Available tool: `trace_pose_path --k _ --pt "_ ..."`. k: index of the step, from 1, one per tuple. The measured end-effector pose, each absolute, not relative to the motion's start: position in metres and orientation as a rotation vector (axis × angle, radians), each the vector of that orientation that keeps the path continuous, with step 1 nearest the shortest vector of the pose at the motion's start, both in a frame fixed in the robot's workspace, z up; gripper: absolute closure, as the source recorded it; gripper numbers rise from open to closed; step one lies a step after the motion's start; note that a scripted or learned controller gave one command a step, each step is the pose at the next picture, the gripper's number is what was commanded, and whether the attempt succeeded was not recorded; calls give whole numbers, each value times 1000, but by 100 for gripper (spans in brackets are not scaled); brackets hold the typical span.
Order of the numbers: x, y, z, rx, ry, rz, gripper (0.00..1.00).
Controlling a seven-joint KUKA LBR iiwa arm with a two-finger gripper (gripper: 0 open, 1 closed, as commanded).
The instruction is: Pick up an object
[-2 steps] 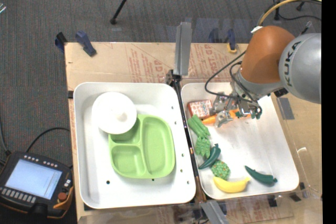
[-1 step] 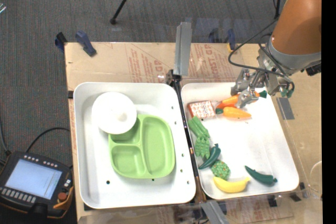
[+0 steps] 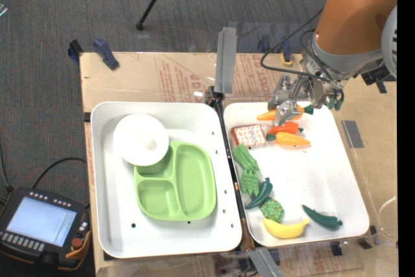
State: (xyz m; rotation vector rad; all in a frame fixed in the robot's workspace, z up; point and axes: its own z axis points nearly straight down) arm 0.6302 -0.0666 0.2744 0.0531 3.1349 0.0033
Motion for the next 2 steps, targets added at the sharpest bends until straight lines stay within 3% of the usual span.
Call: trace_pose_path --k 1,2 --pt "568 -25 266 77 3141 3 100" --pt "487 -35 269 -166 3138 1 100"
